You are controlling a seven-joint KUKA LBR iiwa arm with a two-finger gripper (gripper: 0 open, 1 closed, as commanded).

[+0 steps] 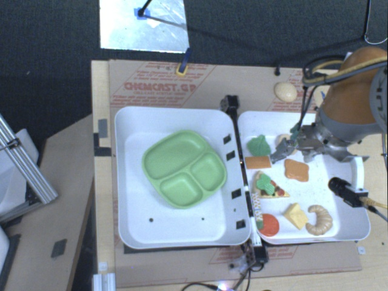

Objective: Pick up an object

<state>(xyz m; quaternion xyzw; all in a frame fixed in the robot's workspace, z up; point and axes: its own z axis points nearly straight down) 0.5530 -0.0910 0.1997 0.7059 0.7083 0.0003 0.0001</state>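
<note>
Two white bins sat side by side on a printed cardboard sheet [163, 85]. The left bin [133, 223] held one green divided plate [185, 168], lying flat near the middle of its floor; the right bin [321, 193] held the toy food. The arm [354, 90] reached in from the right, and the gripper [291, 149] hung over the upper half of the right bin; whether the pincer was released or clenched could not be told (the detail there was too small and blurred). Pieces nearest the gripper: an orange toast-shaped piece [296, 170] just below it in the view; a green leafy piece [259, 144] just to its left, near the bin's upper left corner; an orange flat bar [257, 162] directly under the green piece, the two apparently touching. Lower in the same bin: a pizza slice [268, 187] close to the left wall, below the bar; a red round piece [268, 224] in the lower left corner; a yellow wedge [295, 216] just right of the red piece; a tan croissant [320, 219] just right of the wedge, contact between them not resolvable. A pale egg-shaped object [285, 91] lay on the cardboard outside the bins, above the right bin's upper edge and well apart from the food pieces; a silver sheet [142, 17] lay beyond the cardboard at the top of the view.
</note>
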